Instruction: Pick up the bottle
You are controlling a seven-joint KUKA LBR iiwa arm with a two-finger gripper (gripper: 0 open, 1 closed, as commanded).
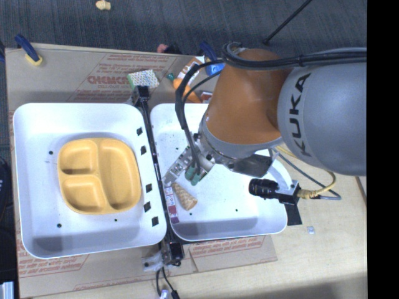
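We count one arm, grey and orange, reaching over the right of two white bins. The left bin carries one yellow divided plate near its middle. Near the right bin's left edge lies one tan cone-shaped piece, just below the gripper; its claw state we cannot tell. One orange bottle sits beyond the right bin's far edge, partly hidden.

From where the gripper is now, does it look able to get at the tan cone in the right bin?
Probably yes. The gripper sits just up and right of the cone, with bare floor of the right bin between them. The wall beside the cone may crowd the approach.
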